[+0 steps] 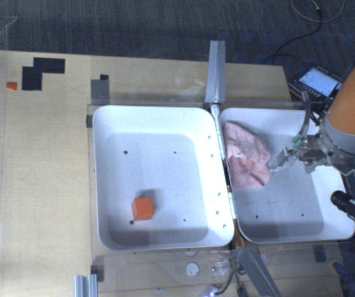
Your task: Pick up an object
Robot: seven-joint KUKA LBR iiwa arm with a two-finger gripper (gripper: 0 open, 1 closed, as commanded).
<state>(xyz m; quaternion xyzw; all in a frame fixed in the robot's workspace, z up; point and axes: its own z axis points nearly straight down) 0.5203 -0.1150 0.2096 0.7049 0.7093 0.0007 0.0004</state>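
An orange cube (pixel 143 208) lies on the floor of the left bin (pixel 112 228), toward its front. A crumpled pink cloth (pixel 245 153) rests in the right bin (pixel 289 231), against its left wall. My gripper (pixel 280 160) reaches in from the right, low over the right bin, its tip right at the cloth's right edge. The fingers are too small and blurred to read, and nothing shows clearly between them.
A grey metal post (pixel 215 73) stands at the back, between the two bins. A small device with a lit screen (pixel 318 81) and a cable lie beyond the right bin. Black patches (pixel 41 72) mark the wooden bench at the far left.
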